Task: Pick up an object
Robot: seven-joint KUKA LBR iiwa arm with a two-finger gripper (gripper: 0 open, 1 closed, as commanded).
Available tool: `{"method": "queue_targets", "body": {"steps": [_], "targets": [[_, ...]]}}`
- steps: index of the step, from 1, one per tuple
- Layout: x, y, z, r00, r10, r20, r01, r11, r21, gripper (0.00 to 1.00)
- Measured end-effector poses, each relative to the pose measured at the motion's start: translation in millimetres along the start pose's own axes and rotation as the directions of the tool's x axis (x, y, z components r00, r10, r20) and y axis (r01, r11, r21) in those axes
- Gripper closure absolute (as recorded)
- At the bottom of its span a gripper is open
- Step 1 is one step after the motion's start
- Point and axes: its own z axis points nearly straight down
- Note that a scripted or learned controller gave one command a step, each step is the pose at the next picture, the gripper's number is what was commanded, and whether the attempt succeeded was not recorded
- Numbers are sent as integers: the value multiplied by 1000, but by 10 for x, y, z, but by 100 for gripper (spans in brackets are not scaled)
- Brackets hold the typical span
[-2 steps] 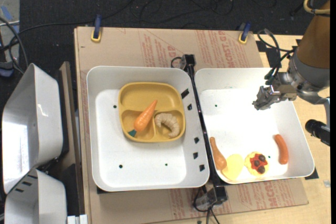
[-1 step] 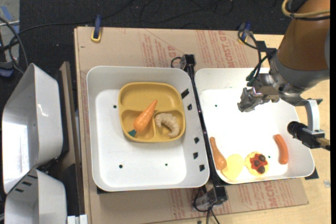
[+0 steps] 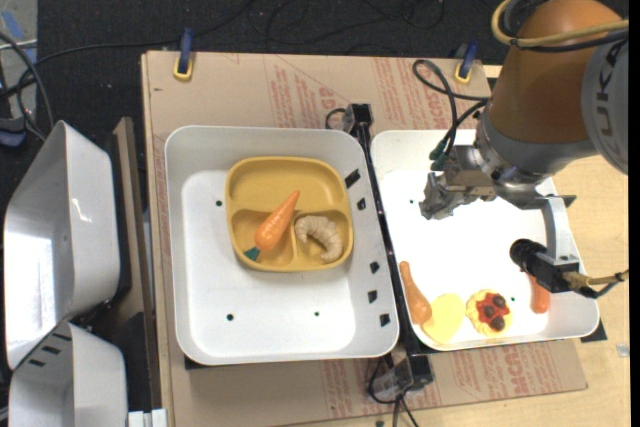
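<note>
Candidate objects: carrot and shrimp sit in the yellow divided plate, left bin, frame centre. Right bin holds an orange drumstick, yellow slice and small pizza along its lower edge. My gripper hangs over that bin's upper part, nothing gripped; can't tell if it's clenched or released.

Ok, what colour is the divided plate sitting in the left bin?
Yellow. The divided plate shows it plainly in the camera view, inside the white left bin.
</note>
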Motion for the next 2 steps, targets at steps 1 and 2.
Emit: {"method": "queue_targets", "body": {"steps": [1, 2], "targets": [[480, 21, 42, 1000, -1, 0, 1, 1000, 0, 100], [964, 31, 210, 1000, 0, 1, 0, 1000, 2, 100]]}}
